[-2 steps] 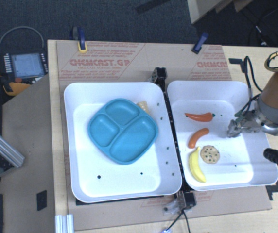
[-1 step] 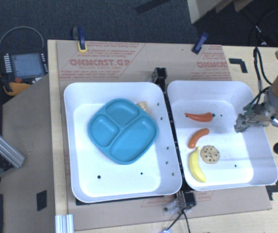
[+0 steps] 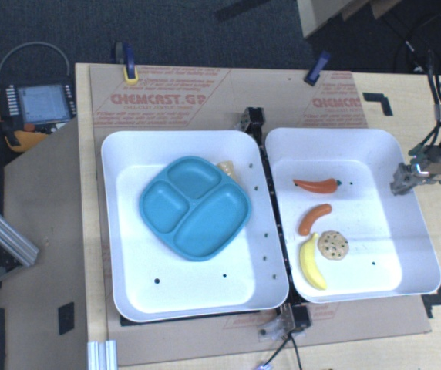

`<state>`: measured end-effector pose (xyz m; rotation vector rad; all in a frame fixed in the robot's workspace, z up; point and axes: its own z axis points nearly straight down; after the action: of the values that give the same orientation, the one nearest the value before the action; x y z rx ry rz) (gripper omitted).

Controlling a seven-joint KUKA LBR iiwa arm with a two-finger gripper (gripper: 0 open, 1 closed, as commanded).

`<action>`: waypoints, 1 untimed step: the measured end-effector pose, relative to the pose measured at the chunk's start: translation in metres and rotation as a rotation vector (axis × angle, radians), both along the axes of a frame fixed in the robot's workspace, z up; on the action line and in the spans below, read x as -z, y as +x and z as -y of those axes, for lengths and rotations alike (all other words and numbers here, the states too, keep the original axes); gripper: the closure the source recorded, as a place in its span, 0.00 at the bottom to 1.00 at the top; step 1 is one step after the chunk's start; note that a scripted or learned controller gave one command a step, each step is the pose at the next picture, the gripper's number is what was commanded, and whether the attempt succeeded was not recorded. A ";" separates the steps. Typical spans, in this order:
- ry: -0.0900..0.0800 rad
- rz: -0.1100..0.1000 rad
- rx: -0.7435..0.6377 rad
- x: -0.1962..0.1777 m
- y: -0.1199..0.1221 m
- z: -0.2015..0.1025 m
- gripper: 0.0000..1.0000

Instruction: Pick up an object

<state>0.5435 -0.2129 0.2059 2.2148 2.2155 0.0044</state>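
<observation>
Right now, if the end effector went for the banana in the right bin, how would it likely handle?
The banana looks like a smooth, glossy toy, so it may be light and a bit slippery. Its curved shape lies flat, so it would probably pivot or slide rather than roll. The cookie sits right against it and would likely get nudged too.

The tabletop (image 3: 89, 168), covered in tan board printed with red lettering, carries two shallow white bins side by side, the left bin (image 3: 128, 284) touching the right bin (image 3: 413, 253) along a middle seam, with clamps at the far edge.
</observation>
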 end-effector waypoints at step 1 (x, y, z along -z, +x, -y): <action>0.001 -0.002 -0.001 -0.030 0.001 0.000 1.00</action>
<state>0.5447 -0.2133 0.2354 2.2153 2.2185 0.0030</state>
